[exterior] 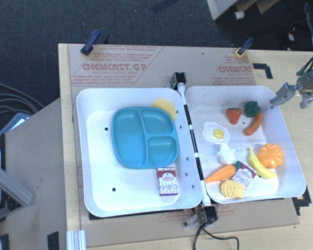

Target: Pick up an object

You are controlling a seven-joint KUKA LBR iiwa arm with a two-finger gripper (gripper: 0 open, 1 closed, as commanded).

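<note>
Camera view: gripper [288, 94] (open or shut, cannot tell) hangs over the right bin's [297, 163] far-right rim; broccoli [252, 108] lies just left.

Blue clamp [90, 41] and yellow clamp [243, 47] at bench's far edge; grey cables [10, 95] at left.

We see the gripper [289, 92] at the right bin's [287, 184] far right rim. Just left of it: broccoli [252, 108], sausage [253, 123], strawberry [233, 115]. Nearer us: fried egg [216, 134], pumpkin [270, 155], banana [261, 165], carrot [220, 173]. Far left, left bin [94, 155] holds a divided plate [144, 137], small box [168, 181] in front.
</note>
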